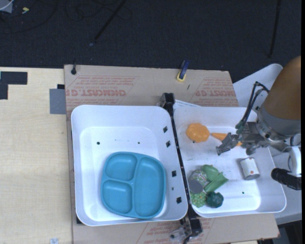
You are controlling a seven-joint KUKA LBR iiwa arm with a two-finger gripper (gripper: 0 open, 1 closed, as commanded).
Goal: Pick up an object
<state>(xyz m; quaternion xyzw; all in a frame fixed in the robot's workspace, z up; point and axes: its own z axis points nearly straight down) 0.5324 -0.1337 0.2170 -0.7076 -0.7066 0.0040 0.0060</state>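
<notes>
Camera view: the gripper (230,145) hangs low in the right bin (274,200), jaws spread and holding nothing, just beside the handle of an orange spoon (198,132) lying flat near the bin's upper left. Judged light, rigid and smooth plastic, the spoon may skid on the bin floor; the narrow handle is the better hold, across its width. A small white cylinder (249,168) lies just below the gripper.

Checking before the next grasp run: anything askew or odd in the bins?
Nothing damaged or spilled. The blue divided plate lies flat in the left bin. In the right bin, the orange spoon, a small white cylinder on its side, and a green toy cluster lie scattered loosely, normal clutter.
</notes>
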